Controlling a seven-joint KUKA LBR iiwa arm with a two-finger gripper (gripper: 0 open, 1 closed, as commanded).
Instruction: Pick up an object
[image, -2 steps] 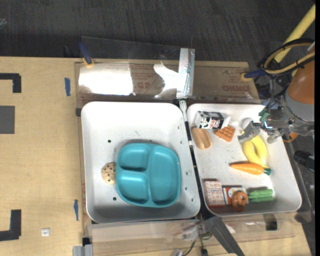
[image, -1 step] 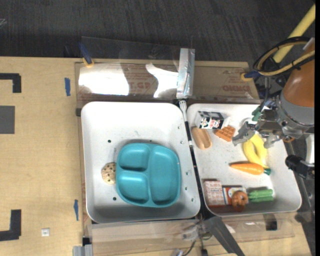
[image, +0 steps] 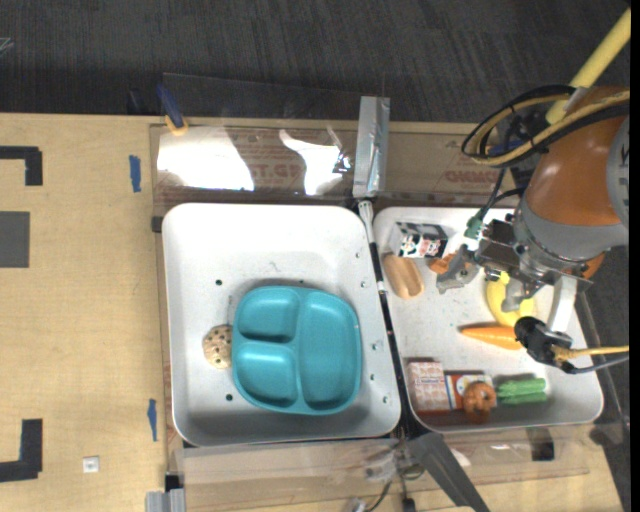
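Camera view: left bin (image: 190, 250) holds teal tray (image: 297, 346), cookie (image: 217, 345).

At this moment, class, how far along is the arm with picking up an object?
Done: the gripper has reached into the right bin. In hand: nothing visibly; it hangs beside the bread roll. Left: grasping and lifting something; the carrot and green item lie on the bin floor.

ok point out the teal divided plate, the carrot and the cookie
teal divided plate (image: 297, 347), camera view, on the ridge between its compartments
carrot (image: 490, 335), camera view, mid-length of its orange body
cookie (image: 217, 346), camera view, centre of its speckled face
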